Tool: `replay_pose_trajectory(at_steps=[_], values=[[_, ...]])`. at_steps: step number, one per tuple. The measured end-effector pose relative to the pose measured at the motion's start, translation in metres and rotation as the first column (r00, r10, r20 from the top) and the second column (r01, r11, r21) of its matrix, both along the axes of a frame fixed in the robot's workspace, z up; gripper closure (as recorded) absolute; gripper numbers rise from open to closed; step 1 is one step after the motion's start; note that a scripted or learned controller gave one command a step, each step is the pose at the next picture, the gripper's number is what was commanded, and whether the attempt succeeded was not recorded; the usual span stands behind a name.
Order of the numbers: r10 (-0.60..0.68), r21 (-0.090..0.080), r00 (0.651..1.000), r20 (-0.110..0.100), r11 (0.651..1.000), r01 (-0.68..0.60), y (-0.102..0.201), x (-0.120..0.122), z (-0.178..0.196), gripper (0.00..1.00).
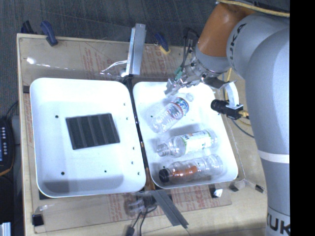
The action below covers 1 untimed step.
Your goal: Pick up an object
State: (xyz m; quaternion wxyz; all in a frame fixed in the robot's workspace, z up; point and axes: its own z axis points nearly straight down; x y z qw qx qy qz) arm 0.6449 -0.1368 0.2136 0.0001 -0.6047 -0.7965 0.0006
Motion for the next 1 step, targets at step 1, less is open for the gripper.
replay_pose_trajectory(at_steps=[1], values=[[0.063, 0.000, 0.998, 0.002, 0.998, -0.063, 0.0047, 0.0018, 0.0763, 1.00]])
